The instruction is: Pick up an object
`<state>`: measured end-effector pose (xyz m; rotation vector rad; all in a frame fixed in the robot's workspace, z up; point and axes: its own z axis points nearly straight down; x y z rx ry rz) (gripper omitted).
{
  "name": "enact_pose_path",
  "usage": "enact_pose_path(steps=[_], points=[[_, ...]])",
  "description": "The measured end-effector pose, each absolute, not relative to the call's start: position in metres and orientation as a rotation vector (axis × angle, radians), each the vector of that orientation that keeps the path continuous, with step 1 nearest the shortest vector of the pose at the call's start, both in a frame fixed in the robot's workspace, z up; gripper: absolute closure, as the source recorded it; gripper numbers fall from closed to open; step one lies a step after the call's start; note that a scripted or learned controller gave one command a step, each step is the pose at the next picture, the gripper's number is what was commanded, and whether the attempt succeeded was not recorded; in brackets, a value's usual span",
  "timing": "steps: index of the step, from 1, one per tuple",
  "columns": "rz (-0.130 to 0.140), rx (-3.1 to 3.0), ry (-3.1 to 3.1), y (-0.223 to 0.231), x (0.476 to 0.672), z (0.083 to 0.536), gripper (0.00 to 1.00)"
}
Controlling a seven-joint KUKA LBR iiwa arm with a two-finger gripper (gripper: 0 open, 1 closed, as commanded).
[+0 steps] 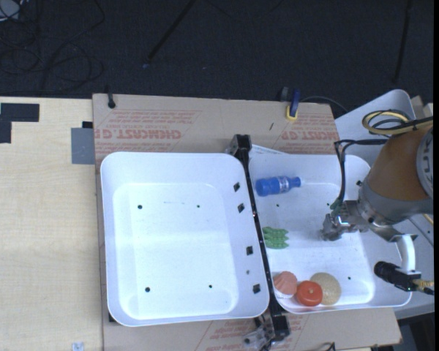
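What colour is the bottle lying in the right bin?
Blue, with a paler cap end; the bottle lies on its side near the right bin's far edge, seen in the camera view.

A single camera is fixed above the bench and looks down at a slant, far enough back to take in both white bins at once. The left bin (110, 218) sits near the middle of the frame and the right bin (351, 168) toward the right side. The dark floor (205, 35) with its cables lies across the top, and the arm (399, 178) enters from the right.
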<state>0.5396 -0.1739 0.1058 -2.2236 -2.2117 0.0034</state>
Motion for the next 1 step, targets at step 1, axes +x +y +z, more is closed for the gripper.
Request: enact_pose_path(steps=[1], points=[[0.005, -2.227, -2.206, -0.1745, 0.5393, 0.1153, 1.00]])
